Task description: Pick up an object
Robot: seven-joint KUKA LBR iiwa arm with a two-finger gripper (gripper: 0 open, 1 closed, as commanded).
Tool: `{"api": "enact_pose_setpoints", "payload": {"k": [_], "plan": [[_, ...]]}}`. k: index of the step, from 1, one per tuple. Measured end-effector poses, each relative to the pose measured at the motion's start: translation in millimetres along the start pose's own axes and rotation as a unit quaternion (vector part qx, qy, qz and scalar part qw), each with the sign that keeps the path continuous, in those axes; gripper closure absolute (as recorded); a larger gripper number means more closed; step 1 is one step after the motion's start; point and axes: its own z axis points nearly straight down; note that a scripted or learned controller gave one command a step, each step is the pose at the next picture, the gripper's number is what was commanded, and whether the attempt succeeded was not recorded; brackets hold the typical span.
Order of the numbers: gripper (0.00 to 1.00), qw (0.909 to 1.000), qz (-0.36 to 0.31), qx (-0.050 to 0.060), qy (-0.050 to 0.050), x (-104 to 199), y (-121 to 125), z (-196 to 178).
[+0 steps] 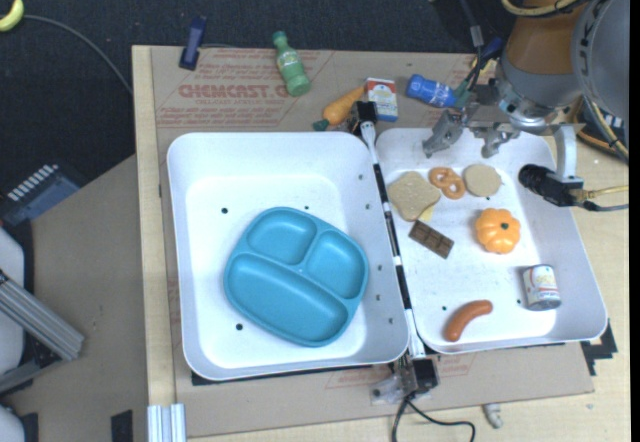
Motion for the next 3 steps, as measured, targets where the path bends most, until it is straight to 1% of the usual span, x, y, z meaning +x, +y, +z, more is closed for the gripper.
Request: {"api": "enact_pose_setpoints", "payload": {"k": [1, 2, 3], "plan": [[0.0, 1.0, 0.0, 0.001, 0.0, -53.0, -47.4, 104.3], [0.0, 1.0, -0.001, -0.001, 0.0, -24.4, -4.4, 99.0], [0.0, 1.0, 0.0, 0.001, 0.0, -24.5, -54.8, 94.5]]}}
